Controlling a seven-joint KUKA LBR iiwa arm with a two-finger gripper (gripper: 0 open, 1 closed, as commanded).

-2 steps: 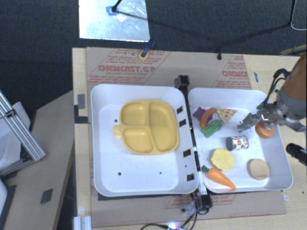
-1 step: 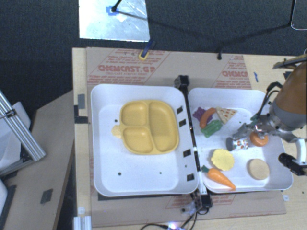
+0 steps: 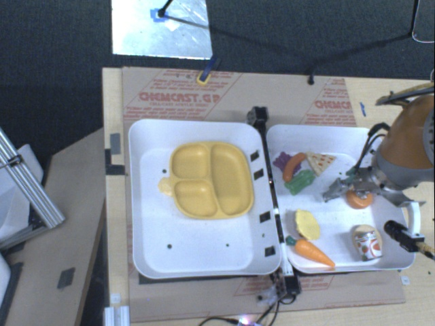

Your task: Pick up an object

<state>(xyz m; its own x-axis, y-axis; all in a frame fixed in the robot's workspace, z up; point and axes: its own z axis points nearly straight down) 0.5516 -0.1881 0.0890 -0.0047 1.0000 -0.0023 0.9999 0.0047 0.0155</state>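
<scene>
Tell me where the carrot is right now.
The carrot lies at the near edge of the right bin, toward its left corner. It sits just below the yellow piece and left of the small can.

You have two white bins on the bench: the left bin point(image 3: 146, 250) and the right bin point(image 3: 340, 136). The left one holds one yellow divided plate point(image 3: 207, 180). In the right one, count seven small items: one purple piece point(image 3: 281, 159), one orange-red piece point(image 3: 295, 165), one green piece point(image 3: 300, 181), one pizza slice point(image 3: 320, 163), one yellow piece point(image 3: 307, 224), one carrot point(image 3: 313, 251) and one small can point(image 3: 367, 242).
</scene>
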